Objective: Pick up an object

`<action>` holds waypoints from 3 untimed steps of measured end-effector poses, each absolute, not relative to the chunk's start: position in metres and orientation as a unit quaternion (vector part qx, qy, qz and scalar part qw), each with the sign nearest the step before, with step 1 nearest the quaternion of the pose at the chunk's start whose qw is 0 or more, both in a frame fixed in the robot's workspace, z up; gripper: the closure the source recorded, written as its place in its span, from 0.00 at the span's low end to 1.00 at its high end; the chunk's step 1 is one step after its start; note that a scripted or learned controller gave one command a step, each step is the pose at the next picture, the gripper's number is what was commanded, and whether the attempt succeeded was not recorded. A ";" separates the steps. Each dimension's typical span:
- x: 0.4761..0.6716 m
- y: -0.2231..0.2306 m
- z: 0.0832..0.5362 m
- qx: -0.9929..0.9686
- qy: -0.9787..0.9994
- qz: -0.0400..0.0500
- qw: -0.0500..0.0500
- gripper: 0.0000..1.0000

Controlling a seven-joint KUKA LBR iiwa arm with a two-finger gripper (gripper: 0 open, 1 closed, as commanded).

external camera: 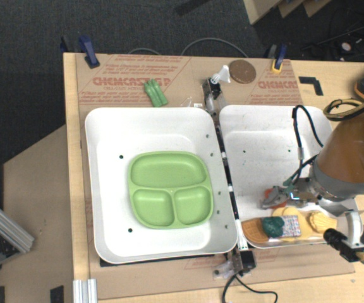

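Low in the right bin (258, 131), near its front edge, the tool (282, 196) hung at the end of the grey arm (346, 163), which reached in from the right with its orange band above the wrist. Its reddish fingers (272, 197) pointed left, just above the bin floor; how far they stood apart could not be told, and nothing was plainly seen between them. Just in front of the tool, along the bin's front wall, lay a small heap of objects: a dark green lump (272, 226), touching a tan, flat piece (253, 231) on its left and a pale patterned item (291, 227) on its right, with a yellow object (320, 220) further right, under the arm. The green lump sat just below the fingers, near but apart. Across the divider, the left bin (106, 137) held a green three-compartment tray (169, 189) lying flat. Behind the bins, on the cardboard-covered tabletop (125, 74), lay a small green object (155, 94) and a brown disc (242, 72).
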State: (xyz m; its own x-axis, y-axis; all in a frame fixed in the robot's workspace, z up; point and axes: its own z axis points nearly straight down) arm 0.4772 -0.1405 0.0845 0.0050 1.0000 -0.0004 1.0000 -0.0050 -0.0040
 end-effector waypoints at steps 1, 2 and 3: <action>0.531 -0.116 0.085 -0.706 -0.709 -0.001 -0.001 0.00; 0.503 -0.099 0.084 -0.707 -0.707 0.001 0.002 0.00; 0.507 -0.101 0.097 -0.707 -0.707 -0.002 -0.002 1.00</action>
